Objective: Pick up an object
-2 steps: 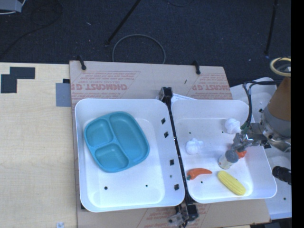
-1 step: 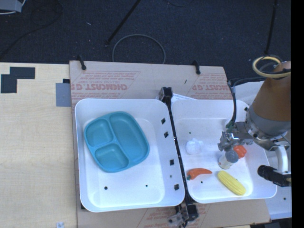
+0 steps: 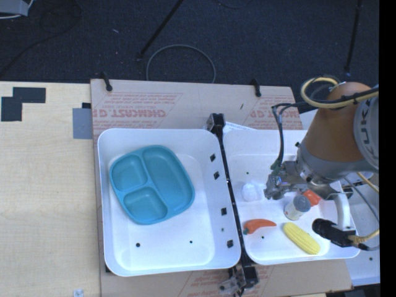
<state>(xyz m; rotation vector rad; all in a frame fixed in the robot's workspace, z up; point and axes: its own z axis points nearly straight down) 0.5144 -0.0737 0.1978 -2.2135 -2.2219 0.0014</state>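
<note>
The gripper (image 3: pixel 276 187) is hovering low in the right bin (image 3: pixel 260 150), grip state indeterminable, with a small white object (image 3: pixel 250 192) lying just beside it toward the divider, so centering over that object before descending is looking advisable.

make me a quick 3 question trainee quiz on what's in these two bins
1. True or false: the blue divided plate lies in the left bin.
2. Which lies nearest the right bin's front edge?
A. yellow corn cob
B. small white object
C. grey-capped bottle
3. Fill in: the carrot lies to the ____ of the corn in the picture.

Key: 1 true; 2 A; 3 left
</note>
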